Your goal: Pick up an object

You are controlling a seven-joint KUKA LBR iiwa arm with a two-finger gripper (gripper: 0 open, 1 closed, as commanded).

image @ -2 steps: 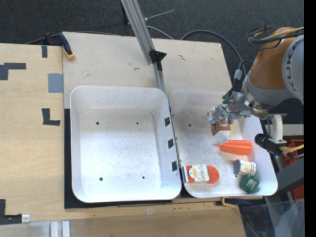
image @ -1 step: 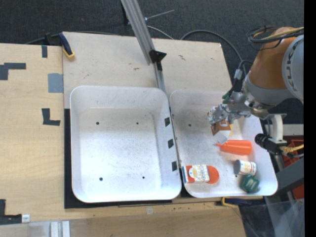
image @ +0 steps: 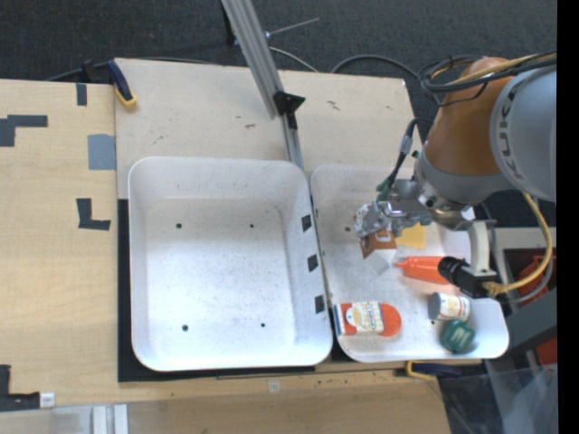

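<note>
From my remote desk, the arm (image: 488, 129) leans in from three o'clock over the right bin (image: 339, 188), its gripper (image: 378, 222) low above a small brown block (image: 376, 243) near the bin's middle. I cannot tell from this slant whether the claw is spread or closed, nor whether it has the block. A yellow piece (image: 412, 236) lies just beside the block at three o'clock; an orange bottle (image: 427, 268) sits at four o'clock, a red-and-white packet (image: 368, 318) at six, a small jar (image: 450, 306) and a green lump (image: 457, 336) toward the five o'clock corner. The clutter hugs the near and right walls, so I judge a straight lift the safest exit. The bin's nine-to-twelve quarter is bare, and the left bin (image: 145, 242) lies across the shared rim.
</note>
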